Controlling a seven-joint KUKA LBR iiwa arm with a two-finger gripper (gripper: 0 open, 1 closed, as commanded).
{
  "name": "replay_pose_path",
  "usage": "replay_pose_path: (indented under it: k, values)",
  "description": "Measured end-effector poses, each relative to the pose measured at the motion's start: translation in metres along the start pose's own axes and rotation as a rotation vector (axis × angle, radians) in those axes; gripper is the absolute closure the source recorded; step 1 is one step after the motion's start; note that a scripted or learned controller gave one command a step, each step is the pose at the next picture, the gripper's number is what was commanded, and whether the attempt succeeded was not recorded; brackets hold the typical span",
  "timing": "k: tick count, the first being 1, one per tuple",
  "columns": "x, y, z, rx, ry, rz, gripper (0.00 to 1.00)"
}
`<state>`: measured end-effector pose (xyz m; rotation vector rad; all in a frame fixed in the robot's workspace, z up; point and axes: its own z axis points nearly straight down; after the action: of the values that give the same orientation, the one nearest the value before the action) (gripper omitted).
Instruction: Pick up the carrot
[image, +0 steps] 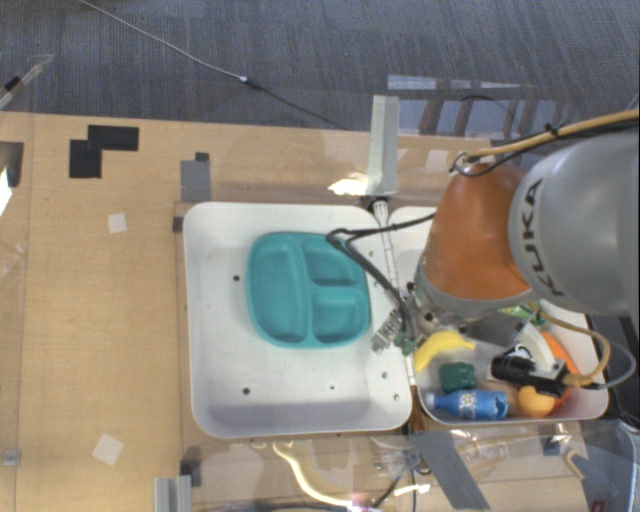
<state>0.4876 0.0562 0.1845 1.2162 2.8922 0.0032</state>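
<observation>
So where I'm at: this looks like the approach step, nothing picked yet. The arm (560, 230) is hanging over the right bin (592, 408), and what I take to be the gripper (394, 329) sits low by the wall the two bins share, on the left side of that bin. Most of it is tucked under the wrist, so I honestly can't tell if it's open or closed, and I see nothing in it. The carrot (557, 351), as best I can make out, is the slim orange piece over toward the right side of the right bin, half hidden under the arm and well apart from the gripper. I'm not 100% on that, because there's also a rounder orange thing (538, 402) near the front rim. Next move, I reckon, is to slide right across the bin and come down on the carrot lined up with its long side. Room is tight. A yellow banana-shaped toy (443, 348), a dark green chunk (458, 376) and a blue bottle (470, 404) sit clustered between the gripper and the target, and the carrot is close to the bin's right wall, so there's little slack on that side. The left bin (200, 300) has loads of bare floor around the teal plate (305, 290), but that doesn't help here.
</observation>
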Motion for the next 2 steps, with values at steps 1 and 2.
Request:
replay_pose_path:
  k: [1, 2]
  values:
    - [-0.0466, -0.0424, -0.0532, -0.004, -0.006, -0.091, 1.00]
    - [-0.0450, -0.0414, -0.0519, -0.003, -0.003, -0.094, 0.00]
